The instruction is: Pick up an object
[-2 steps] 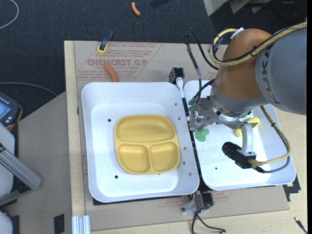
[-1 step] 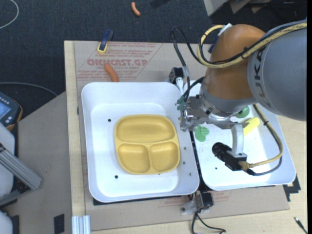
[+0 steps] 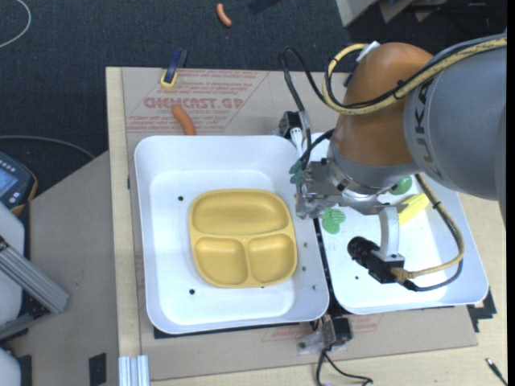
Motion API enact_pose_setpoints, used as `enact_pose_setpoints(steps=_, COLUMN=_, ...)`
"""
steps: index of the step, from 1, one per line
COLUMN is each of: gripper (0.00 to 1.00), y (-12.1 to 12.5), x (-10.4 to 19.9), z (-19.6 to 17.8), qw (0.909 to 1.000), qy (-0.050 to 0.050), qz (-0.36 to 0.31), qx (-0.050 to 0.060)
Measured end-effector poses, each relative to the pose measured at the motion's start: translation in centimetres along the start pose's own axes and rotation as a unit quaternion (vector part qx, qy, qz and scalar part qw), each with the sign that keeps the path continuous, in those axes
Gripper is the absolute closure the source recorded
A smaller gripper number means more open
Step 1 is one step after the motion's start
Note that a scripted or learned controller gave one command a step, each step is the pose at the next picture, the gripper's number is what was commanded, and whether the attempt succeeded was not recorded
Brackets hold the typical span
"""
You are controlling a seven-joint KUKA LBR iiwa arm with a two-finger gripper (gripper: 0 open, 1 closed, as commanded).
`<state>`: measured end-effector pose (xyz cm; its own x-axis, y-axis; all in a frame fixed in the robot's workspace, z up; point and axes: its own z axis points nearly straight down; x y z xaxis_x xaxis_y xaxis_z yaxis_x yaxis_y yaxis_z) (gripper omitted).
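One bench sheet (image 3: 201, 103) reads, perhaps, "CHEMCAST GP"; yellow tray (image 3: 241, 237) unlabelled.

Desk (image 3: 129, 312): pale wood-coloured top, brown cardboard sheet with red print (image 3: 201, 103) covering its far part. Left white bin (image 3: 157, 215) sits directly on desk, taken here as landmark. Right white bin (image 3: 451, 276) touching its right side. Orange sausage-shaped piece (image 3: 184, 120) on cardboard just behind it. Blue-and-yellow clip (image 3: 172, 69) farther behind, at cardboard's far edge. Small black connector with wires (image 3: 334, 330) at its front right corner.
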<state>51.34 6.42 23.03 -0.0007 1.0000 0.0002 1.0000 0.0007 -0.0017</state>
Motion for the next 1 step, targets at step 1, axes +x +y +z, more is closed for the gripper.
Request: enact_pose_setpoints(steps=1, gripper=1.00, y=-0.59, x=-1.50, z=1.30, qw=1.0000, qy=0.000, qz=0.001, qx=0.001)
